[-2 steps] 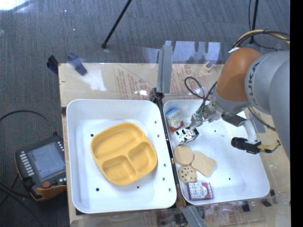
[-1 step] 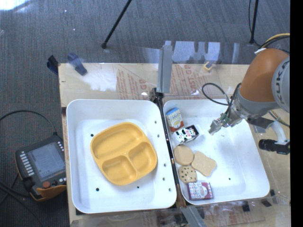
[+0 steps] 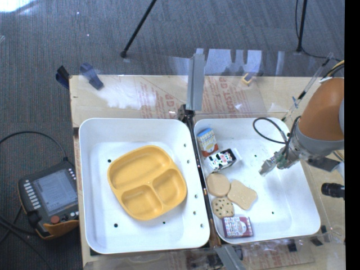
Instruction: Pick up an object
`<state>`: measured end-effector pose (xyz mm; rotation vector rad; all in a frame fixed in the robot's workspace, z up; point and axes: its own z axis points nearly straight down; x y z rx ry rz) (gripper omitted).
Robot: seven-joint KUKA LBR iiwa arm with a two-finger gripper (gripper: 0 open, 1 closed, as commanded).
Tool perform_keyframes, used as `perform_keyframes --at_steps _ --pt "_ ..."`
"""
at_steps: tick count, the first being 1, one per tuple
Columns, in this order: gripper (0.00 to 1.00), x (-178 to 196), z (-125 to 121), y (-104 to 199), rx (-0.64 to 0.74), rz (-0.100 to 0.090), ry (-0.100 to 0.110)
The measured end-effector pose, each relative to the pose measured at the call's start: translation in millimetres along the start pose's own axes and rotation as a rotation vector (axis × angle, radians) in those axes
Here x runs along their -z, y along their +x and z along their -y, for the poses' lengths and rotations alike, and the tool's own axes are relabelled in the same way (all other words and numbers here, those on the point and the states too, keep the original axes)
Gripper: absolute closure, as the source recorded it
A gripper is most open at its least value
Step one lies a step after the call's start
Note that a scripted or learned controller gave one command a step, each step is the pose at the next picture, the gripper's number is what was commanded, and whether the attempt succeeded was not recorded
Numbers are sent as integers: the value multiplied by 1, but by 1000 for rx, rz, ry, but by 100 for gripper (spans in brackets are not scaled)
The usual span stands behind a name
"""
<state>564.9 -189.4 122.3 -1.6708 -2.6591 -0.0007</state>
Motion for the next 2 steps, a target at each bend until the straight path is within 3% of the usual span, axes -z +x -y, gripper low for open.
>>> perform_keyframes --at_steps 1,2 --pt "100 42 52 -1 13 0 0" --pt "100 15 56 3 139 -1 0"
